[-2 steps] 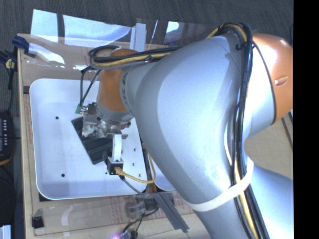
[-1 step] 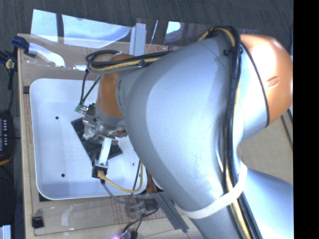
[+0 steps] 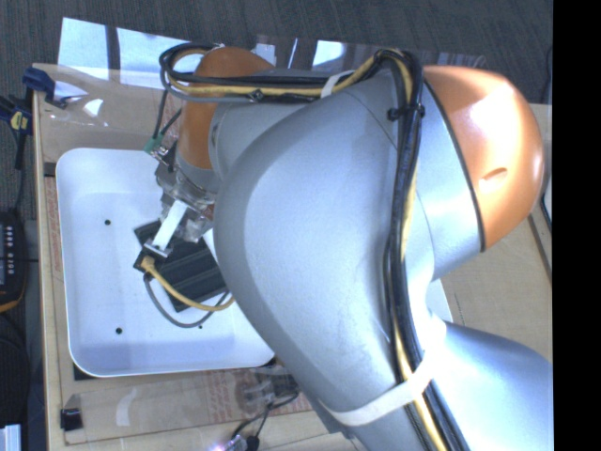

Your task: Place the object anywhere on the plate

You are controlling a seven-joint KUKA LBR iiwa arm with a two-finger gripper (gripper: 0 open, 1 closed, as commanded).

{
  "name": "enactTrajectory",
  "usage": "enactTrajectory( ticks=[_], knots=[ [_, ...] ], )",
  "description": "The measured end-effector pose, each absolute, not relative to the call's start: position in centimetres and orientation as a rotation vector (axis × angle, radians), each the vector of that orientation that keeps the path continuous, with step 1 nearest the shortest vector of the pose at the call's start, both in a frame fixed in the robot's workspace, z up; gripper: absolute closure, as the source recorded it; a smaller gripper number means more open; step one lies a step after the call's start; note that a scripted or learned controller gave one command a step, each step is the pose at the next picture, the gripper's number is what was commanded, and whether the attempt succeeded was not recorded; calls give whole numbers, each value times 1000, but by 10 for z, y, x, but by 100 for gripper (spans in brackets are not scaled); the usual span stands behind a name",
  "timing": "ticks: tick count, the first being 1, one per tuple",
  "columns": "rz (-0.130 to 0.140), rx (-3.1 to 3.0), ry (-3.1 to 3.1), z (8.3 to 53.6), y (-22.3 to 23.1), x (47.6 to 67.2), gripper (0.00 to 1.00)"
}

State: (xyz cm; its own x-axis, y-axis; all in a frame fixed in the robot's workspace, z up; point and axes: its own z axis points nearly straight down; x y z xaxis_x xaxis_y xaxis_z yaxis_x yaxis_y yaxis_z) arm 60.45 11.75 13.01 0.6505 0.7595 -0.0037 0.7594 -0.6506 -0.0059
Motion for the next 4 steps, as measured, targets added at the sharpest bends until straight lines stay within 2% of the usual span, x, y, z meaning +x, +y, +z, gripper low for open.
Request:
enactTrajectory(
  ticks=[1,2,3,4],
  knots=[
    [3,-2343,-2089,191,92,604,100],
    [13,-2658,-1664,114,102,562,100],
    [5,-2832,-1352,92,162,589,100],
    [3,-2817,-1384,368,61,544,100]
  ],
)
